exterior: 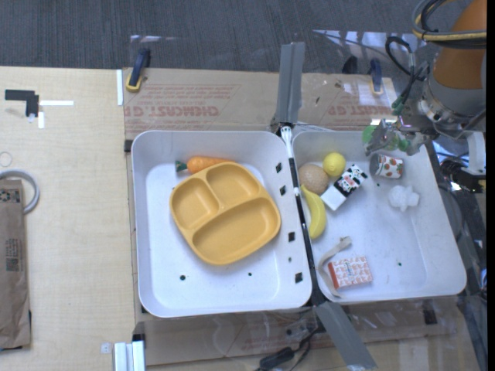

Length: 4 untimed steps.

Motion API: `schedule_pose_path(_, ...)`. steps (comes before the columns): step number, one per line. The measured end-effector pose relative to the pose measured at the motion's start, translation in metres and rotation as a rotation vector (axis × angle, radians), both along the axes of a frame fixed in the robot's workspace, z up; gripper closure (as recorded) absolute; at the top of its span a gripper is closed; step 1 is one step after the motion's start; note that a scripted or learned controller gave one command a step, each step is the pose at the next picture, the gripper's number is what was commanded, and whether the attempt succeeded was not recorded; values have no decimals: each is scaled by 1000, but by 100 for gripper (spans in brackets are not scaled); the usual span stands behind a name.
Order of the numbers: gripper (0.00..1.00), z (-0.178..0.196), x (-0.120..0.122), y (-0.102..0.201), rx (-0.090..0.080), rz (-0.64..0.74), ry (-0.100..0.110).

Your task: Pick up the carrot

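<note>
The gripper hovers over the right bin's far edge; its grip state cannot be told. The carrot lies in the left bin, touching the yellow plate's far rim. A clean grasp likely means approaching from the far side, clear of that rim.

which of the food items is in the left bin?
Just the carrot, lying against the yellow divided plate at its far edge. The lemon, kiwi and banana all sit in the right bin.
</note>
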<state>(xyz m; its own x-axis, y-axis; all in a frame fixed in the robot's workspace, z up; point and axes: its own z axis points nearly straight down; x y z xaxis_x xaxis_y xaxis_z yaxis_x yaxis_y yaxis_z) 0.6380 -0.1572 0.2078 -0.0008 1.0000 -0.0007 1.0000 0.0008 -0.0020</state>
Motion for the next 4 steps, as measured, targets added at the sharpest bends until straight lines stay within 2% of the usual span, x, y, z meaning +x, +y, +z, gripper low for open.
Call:
schedule_pose_path(1, 0, 32, 21, 7, -2, -160, -1)
schedule_pose_path(2, 0, -75, -53, 40, 0, -143, 2)
schedule_pose_path(3, 0, -3, -35, 4, -1, -79, -2)
schedule_pose_path(4, 0, -117, -77, 45, 0, 24, 0)
